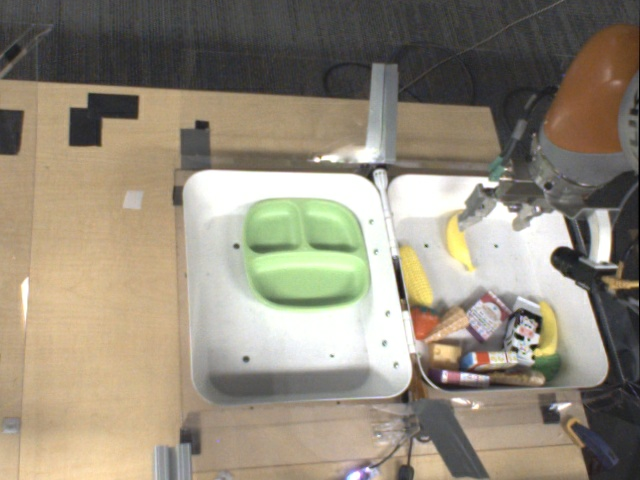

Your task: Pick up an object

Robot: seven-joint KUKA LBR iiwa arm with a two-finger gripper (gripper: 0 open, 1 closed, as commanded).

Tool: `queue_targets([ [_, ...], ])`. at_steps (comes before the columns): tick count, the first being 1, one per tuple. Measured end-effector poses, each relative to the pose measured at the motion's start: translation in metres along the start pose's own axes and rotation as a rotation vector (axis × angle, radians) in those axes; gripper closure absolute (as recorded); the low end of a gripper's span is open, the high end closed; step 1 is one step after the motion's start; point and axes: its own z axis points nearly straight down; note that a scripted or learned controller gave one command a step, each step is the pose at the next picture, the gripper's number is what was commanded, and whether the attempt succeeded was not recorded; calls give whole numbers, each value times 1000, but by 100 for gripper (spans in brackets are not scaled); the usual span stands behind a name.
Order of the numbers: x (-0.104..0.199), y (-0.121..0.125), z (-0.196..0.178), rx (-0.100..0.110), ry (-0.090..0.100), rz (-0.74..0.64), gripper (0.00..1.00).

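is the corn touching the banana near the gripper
Apart. The camera view shows bare white bin floor between the corn, against the divider, and the banana farther right.

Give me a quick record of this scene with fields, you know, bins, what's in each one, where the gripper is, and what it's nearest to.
left bin: holds a green divided plate, lying flat near the middle
right bin: holds a banana, a corn cob along the left wall, and a pile of small toy foods and packets at the near edge
gripper: over the far part of the right bin, fingers apart, nothing between them
nearest thing: the banana, just below the gripper in the view
arm: reaches in from the right
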Motion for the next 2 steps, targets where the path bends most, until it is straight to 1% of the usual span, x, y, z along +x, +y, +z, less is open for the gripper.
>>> queue_targets([
  [1, -7, -11, -23, 0, -1, 376, 0],
  [2, -13, 12, 125, 3, 0, 259, 0],
])
